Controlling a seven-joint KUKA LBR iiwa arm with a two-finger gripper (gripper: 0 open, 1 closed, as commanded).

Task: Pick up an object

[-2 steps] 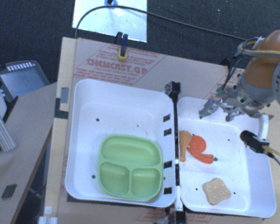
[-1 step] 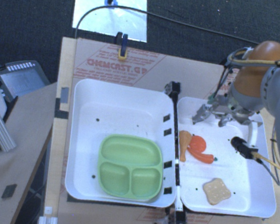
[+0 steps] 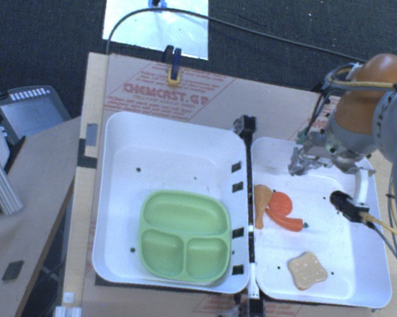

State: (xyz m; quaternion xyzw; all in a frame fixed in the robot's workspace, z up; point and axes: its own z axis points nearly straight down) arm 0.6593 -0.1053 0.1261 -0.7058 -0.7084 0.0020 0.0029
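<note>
The right bin (image 3: 371, 288) is my landmark. Left of it, the other bin holds a green divided plate (image 3: 186, 237). Over its far edge hangs the gripper (image 3: 305, 162); open or closed, I cannot tell. On its floor, near the left wall, lie orange food pieces (image 3: 279, 209); a toast slice (image 3: 306, 270) is nearer the front. Descending here would probably catch nothing, as the objects lie well apart from the gripper.

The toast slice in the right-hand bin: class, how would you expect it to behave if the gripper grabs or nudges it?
The toast slice lies flat on the right bin floor, so it probably slides rather than rolls when pushed. It looks thin and low, so fingers closing from above may struggle to catch its edges. It appears to be a small toy, likely light and stiff.
</note>
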